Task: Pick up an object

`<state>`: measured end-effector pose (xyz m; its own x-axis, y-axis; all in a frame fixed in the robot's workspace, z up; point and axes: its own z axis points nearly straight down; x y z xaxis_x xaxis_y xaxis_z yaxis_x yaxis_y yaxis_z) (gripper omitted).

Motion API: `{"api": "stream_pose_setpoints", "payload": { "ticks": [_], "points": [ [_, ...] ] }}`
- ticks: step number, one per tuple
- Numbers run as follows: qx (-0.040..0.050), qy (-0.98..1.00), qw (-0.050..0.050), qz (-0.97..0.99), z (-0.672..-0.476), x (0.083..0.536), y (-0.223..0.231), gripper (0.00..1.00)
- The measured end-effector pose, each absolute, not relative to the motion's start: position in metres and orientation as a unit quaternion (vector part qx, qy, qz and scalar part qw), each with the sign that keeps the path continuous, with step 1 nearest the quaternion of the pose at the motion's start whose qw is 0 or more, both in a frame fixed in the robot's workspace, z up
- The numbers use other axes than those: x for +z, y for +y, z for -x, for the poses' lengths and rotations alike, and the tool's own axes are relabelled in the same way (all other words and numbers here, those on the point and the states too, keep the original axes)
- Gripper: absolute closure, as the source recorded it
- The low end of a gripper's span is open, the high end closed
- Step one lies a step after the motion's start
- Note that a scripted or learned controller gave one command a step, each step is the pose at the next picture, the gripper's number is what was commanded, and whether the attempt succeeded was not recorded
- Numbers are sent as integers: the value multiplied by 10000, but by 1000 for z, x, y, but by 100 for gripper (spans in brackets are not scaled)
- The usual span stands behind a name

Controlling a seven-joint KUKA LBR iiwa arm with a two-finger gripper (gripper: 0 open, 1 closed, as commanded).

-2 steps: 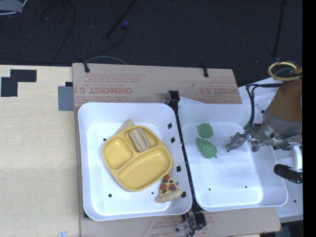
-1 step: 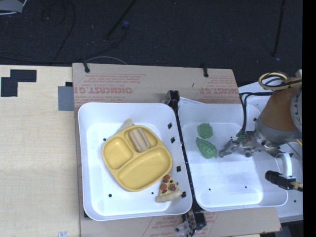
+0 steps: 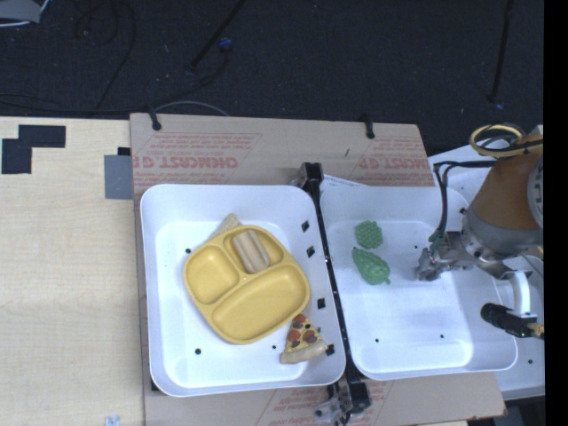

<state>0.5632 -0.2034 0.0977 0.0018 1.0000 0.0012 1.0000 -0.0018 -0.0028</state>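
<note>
Pale wood worktop (image 3: 62, 273) on the left, dark floor with loose cables behind, and a cardboard sheet (image 3: 275, 153) under both bins. Over to the left bin (image 3: 169, 229): a yellow divided plate (image 3: 248, 284) sits in the middle, tilted on the diagonal, with a tan hot dog bun (image 3: 251, 250) lying in its upper compartment. Just off the plate's lower right edge, a pizza slice (image 3: 303, 340) lies on the bin floor. Across the black divider now, into the right bin (image 3: 417, 344): two green pieces close together, a rounder one (image 3: 368, 234) above and a longer leafy one (image 3: 372, 267) just below. Well to their right the hand (image 3: 432, 265) is down at bin-floor level by the right wall, apart from both greens; whether it is clenched or released, I cannot tell
</note>
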Motion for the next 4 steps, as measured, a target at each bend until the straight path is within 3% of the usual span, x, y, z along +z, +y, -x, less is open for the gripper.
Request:
{"api": "stream_pose_setpoints", "payload": {
  "ticks": [1,3,4],
  "points": [
    [-7,-7078,-14,7064,-570,160,-203,100],
    [-10,-7078,-25,7064,-563,280,-213,100],
    [2,-7088,18,7054,-554,277,-169,100]
  ]
}}
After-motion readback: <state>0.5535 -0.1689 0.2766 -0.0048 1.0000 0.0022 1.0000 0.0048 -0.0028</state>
